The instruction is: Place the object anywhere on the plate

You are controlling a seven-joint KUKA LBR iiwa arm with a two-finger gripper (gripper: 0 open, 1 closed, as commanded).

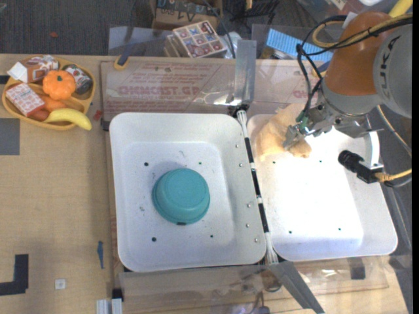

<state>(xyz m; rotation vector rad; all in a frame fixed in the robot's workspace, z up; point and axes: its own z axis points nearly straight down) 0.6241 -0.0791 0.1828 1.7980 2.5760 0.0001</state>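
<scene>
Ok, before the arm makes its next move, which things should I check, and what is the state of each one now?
1. Teal plate lies in the left bin: ok.
2. Plate surface free to receive an object: ok.
3. Gripper is over the right bin, far corner: ok.
4. Object between the fingers: cannot tell; a pale tan thing lies there, washed out by glare.
5. Way across the divider to the plate: ok.

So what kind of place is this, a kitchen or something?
Probably a robotics lab. A robot arm reaches over two white bins, cables trail behind, and toy food sits aside.
</scene>
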